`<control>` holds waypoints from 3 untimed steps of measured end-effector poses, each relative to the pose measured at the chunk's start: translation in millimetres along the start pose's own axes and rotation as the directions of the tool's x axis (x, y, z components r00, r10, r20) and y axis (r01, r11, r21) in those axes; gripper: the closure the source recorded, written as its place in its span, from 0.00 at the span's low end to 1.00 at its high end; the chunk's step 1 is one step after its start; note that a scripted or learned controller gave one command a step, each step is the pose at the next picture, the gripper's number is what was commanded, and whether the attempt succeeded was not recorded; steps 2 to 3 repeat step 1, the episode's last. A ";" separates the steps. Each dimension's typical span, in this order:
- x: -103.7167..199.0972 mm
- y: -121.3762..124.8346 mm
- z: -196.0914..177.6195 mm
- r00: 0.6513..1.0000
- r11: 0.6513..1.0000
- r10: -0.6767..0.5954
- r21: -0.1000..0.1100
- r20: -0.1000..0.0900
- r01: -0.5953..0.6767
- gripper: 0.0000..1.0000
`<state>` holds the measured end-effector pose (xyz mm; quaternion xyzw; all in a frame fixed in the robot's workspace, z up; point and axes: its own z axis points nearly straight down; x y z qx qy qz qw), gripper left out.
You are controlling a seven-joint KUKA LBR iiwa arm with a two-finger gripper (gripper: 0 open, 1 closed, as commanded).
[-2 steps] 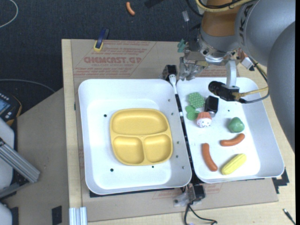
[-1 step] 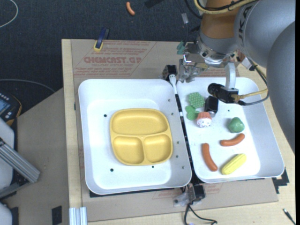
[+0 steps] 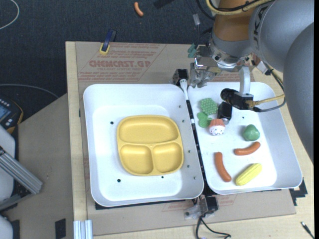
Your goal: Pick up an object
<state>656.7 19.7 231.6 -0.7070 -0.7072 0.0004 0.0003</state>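
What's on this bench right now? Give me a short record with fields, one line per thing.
left bin: holds a yellow divided plate
right bin: holds toy food
green items: leafy piece, round piece
sausages: two
corn: near front edge
small white and red toy: near the divider
arm: above right bin's far edge
gripper: at far left corner of right bin, holding nothing visible

I see a dark carpet floor [image 3: 55, 14] around a brown cardboard sheet [image 3: 124, 61] with red letters on it. A small orange bit [image 3: 138, 8] lies on the carpet. A thin cable [image 3: 9, 6] loops near the top left corner.
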 end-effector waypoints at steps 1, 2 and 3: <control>6.0 12.9 4.5 1.000 1.000 0.000 -0.004 0.001 0.000 1.00; 6.0 12.9 4.5 1.000 1.000 0.000 -0.004 0.001 0.000 1.00; 6.0 12.9 4.5 1.000 1.000 0.000 -0.004 0.001 0.000 1.00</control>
